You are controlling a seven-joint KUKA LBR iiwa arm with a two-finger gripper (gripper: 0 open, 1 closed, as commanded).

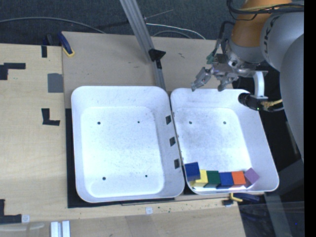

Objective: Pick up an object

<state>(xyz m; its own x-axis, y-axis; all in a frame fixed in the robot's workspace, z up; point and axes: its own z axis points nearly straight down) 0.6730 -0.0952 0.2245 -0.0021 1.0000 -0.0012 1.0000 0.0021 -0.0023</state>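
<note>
From above, the jaws (211, 82) hang spread apart with nothing between them, over the far rim of the right bin (256, 132). Well apart from them, along that bin's near edge, the coloured blocks (219, 177) huddle in a row.

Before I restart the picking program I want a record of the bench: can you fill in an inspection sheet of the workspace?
Surface: wooden bench bearing left bin and right bin, side by side.
Job's things: coloured blocks in a row along the right bin's near edge: blue, yellow, green, blue, orange, purple.
Clutter: black tape marks and a grey patch on the bench at left.
End effector: above the right bin's far edge, fingers apart, nothing between them.
Cables: white cable behind the bench; black cables at the arm's wrist.
Surroundings: slanted metal post, dark floor.
</note>
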